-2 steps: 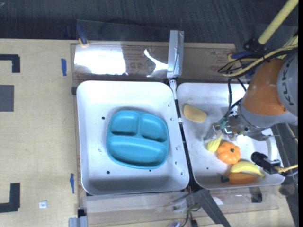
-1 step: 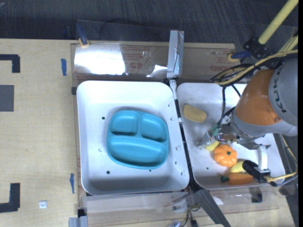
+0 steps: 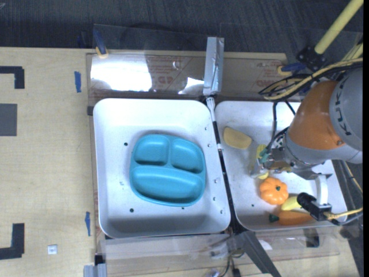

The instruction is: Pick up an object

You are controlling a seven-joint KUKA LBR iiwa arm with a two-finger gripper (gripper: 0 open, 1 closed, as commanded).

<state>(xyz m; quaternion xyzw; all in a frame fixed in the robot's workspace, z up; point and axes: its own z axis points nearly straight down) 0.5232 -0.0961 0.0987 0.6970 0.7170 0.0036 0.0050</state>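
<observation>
1. Leftmost, in the left bin [image 3: 109,154], we see a blue divided plate [image 3: 168,169] lying flat, prob. just parked there.
2. Right bin [image 3: 242,212] holds a yellow piece [image 3: 237,138], a small orange pumpkin [image 3: 273,191] and a carrot [image 3: 293,217].
3. Gripper [image 3: 266,161] hangs just above the pumpkin; we can't tell its state.

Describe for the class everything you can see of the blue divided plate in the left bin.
The blue divided plate is a rounded, glossy tray that looks like plastic, sky blue all over. Raised ridges split it into three compartments: two smaller ones along its far side and one long one along its near side. It lies flat and right side up near the middle of the left bin, resting on the bin's white floor, turned slightly askew to the bin's walls. Nothing lies in its compartments, and nothing but the bin floor touches it.
</observation>
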